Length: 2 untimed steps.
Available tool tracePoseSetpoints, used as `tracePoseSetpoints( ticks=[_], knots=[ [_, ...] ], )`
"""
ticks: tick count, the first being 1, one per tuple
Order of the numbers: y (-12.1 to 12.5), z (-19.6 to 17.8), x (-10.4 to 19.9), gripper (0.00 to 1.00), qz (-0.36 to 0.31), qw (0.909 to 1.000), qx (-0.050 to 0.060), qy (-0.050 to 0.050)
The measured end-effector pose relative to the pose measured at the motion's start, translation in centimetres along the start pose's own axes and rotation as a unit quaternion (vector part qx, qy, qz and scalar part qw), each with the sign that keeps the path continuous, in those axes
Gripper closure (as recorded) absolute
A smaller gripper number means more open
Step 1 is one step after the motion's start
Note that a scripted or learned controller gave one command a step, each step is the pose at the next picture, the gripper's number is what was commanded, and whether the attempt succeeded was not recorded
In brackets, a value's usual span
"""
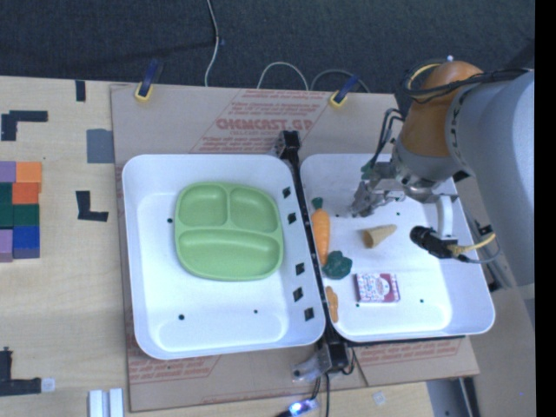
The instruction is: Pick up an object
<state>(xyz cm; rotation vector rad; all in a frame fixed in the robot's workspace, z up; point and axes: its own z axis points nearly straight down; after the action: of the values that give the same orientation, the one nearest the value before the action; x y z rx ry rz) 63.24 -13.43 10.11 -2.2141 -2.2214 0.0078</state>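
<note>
My gripper [368,202] hangs over the back middle of the right bin [434,320], with nothing visibly between its fingers. Just below and to the right of it lies a tan cone [379,234]. An orange carrot [321,234] lies along the bin's left wall, with a dark green lump [337,266] at its lower end. A small pink and white packet [377,287] rests toward the front, and a small orange piece [332,302] sits by the front left wall.
The left bin [156,320] holds a green divided plate [229,231]. A black clip divider [298,233] runs between the bins. Coloured blocks [21,211] stand on the bench at far left.
</note>
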Motion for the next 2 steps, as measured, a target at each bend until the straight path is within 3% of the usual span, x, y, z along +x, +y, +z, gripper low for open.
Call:
tracePoseSetpoints(
  ticks=[2],
  knots=[
    [-0.1,-11.9,-0.3,1.0,0.001,1.0,-0.003,0.0]
  ],
)
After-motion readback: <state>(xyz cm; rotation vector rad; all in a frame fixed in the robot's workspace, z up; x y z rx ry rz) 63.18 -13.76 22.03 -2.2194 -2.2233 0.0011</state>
